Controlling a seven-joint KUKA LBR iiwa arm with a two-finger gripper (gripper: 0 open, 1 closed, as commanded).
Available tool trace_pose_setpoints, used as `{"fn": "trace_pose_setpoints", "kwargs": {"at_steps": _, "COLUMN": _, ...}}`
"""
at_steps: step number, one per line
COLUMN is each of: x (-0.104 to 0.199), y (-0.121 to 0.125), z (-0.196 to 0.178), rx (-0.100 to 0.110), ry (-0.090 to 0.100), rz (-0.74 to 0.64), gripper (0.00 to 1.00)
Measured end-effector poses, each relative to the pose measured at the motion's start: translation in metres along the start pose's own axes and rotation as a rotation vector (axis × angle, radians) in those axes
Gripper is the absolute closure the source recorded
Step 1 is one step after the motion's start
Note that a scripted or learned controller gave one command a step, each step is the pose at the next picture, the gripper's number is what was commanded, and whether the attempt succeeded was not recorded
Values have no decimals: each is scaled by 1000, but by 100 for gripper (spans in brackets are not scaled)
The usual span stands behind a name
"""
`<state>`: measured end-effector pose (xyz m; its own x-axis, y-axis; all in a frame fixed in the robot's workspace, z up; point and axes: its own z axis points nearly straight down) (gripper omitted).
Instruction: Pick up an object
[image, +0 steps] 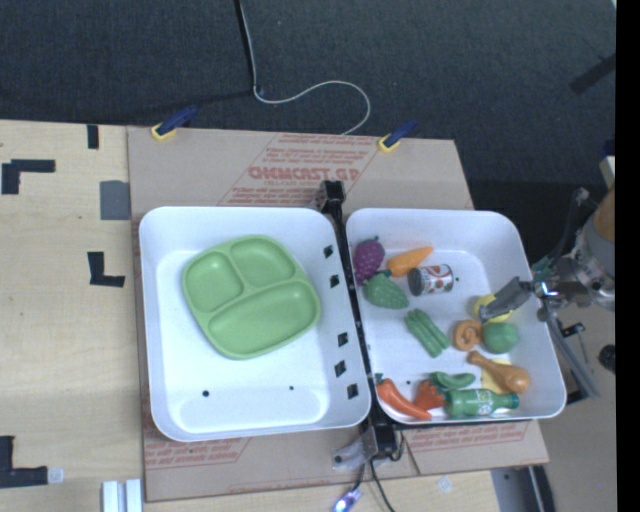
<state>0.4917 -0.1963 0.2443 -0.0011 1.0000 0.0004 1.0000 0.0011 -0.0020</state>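
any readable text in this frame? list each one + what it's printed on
Red print on the cardboard sheet under the bins: one large line, seemingly upside down from this view, too blurred to read.
Label on the small can in the right bin: too small to read.
Label on the green bottle: too small to read.

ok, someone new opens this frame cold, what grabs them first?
Probably the green divided plate, alone in the left bin. Next, the heap of toy food in the right bin: a purple grape bunch, a carrot, a small can and a green bottle along the near wall. The hand sits over that bin's right side, beside a green ball.
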Motion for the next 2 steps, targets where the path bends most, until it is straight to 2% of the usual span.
{"fn": "trace_pose_setpoints", "kwargs": {"at_steps": 1, "x": 1, "y": 0, "z": -10, "rx": 1, "ry": 0, "rz": -1, "gripper": 100}}
{"fn": "trace_pose_setpoints", "kwargs": {"at_steps": 2, "x": 39, "y": 24, "z": -107, "rx": -11, "ry": -3, "rz": -6, "gripper": 100}}
